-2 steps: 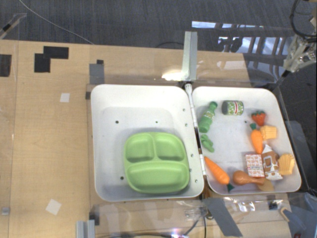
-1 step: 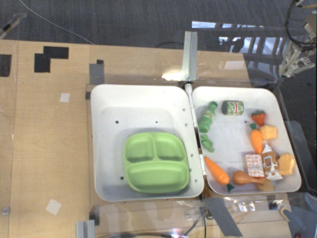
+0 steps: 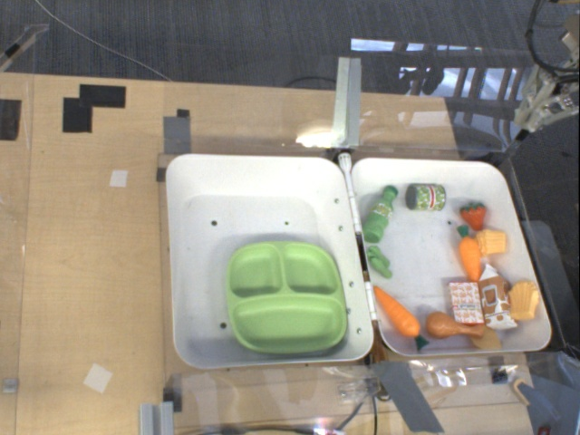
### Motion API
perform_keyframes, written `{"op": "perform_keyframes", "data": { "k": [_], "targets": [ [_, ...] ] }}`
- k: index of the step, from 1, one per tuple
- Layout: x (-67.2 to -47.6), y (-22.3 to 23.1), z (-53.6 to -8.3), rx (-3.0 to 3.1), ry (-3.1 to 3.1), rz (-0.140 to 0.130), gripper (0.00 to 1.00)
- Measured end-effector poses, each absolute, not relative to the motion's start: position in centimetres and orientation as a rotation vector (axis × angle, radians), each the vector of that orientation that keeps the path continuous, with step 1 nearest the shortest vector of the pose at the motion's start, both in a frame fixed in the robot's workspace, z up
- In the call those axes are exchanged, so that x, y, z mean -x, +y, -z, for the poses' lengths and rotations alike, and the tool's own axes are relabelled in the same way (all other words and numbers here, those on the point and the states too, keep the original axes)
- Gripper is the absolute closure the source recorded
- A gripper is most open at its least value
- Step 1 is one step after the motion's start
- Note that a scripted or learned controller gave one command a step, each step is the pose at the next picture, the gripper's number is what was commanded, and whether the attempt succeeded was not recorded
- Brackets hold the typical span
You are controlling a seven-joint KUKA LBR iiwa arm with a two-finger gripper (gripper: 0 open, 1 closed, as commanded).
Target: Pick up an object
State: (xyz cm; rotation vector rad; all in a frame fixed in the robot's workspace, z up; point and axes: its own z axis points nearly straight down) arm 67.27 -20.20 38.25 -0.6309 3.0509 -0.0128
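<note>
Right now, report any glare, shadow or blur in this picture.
Camera view: bright glare on the bench just behind the bins, plus pale reflections on the clear panel at top right; soft shadow along the left bin's inner wall beside the green plate; toys in the right bin evenly lit, small labels too soft to read.

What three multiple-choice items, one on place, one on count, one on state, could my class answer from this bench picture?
1. Where does the green tray lie?
A. left bin
B. right bin
C. bare bench

2. How many compartments does the tray have?
A. two
B. three
C. five

3. How does the green bottle rest?
A. lying on its side
B. standing upright
C. stacked on the tray

Answers:
1 A, it sits in the left bin.
2 B, two small ones above one long one.
3 A, it lies lengthwise on the floor of the right bin.
</note>
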Motion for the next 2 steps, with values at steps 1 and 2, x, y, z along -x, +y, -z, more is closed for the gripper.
{"op": "perform_keyframes", "data": {
  "k": [1, 2],
  "targets": [
    [-67.1, -20.4, -38.1, 0.764, 3.034, 0.008, 1.00],
    [-67.1, -20.4, -35.4, 1.188, 2.896, 0.007, 1.00]
  ]
}}
